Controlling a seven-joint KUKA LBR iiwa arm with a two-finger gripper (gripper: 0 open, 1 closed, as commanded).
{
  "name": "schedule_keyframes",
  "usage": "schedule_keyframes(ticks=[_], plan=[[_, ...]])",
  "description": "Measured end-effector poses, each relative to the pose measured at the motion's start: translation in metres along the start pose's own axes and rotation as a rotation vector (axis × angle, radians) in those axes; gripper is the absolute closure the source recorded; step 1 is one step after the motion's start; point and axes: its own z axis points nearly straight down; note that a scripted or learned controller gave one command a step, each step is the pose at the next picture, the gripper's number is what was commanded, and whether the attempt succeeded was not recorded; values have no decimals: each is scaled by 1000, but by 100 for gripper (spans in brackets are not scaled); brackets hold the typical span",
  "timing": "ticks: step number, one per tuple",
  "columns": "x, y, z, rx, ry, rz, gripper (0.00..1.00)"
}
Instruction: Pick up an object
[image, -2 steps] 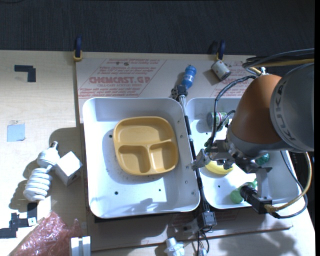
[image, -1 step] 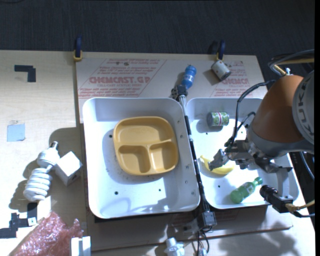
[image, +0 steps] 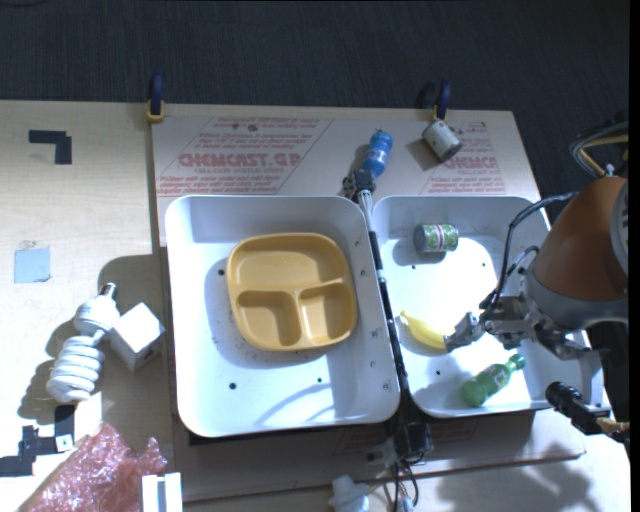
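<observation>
Banana (image: 424, 333): yellow, curved, lying flat in rt bin (image: 470, 290). Tool (image: 466, 331) at its rt end, grip state unclear.

Printed in red across the brown board (image: 250, 150) behind the bins: "CHEMCAST GP", repeated in part at the right end. Smaller red lines around it too blurred to read.

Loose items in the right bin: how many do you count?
3. A green can near the far wall, a banana at the left side beside the pincer, and a green bottle near the front edge. The arm may hide others.
</observation>
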Motion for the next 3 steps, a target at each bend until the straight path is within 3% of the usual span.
schedule_keyframes(ticks=[1, 2, 3], plan=[[14, 0, 52, 0, 0, 0, 0], [89, 1, -48, -1, 0, -2, 0], [114, 1, -48, -2, 0, -4, 0]])
